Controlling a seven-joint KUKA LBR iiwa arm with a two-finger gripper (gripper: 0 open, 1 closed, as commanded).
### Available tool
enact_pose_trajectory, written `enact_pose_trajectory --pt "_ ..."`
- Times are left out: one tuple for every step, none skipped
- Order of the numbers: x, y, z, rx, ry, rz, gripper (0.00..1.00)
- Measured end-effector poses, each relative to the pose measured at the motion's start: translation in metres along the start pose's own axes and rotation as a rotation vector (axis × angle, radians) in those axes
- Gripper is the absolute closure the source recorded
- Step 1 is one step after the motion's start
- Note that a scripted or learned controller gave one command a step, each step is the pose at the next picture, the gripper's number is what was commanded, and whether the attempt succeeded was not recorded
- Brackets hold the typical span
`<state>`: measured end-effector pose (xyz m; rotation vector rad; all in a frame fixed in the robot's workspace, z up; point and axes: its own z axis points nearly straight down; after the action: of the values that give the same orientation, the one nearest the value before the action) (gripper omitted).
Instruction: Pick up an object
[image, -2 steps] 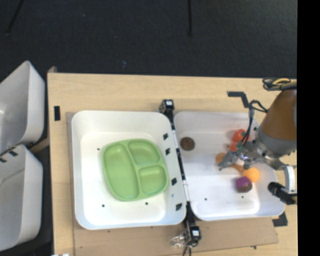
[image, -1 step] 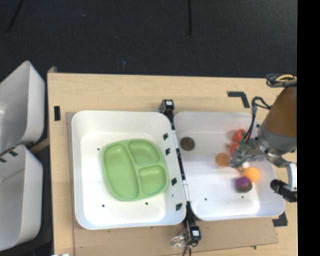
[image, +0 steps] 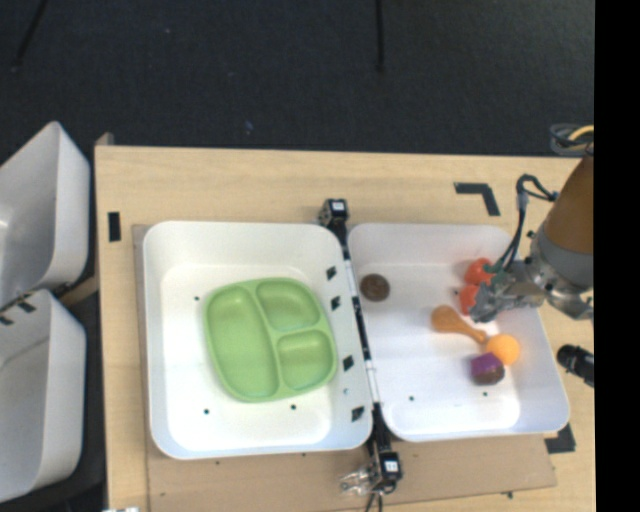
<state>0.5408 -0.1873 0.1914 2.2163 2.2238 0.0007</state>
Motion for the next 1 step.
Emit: enact_pose_trajectory --pt "-0.0013 0.0008 -0.0216 -0.001 0.000 0.001 1.00"
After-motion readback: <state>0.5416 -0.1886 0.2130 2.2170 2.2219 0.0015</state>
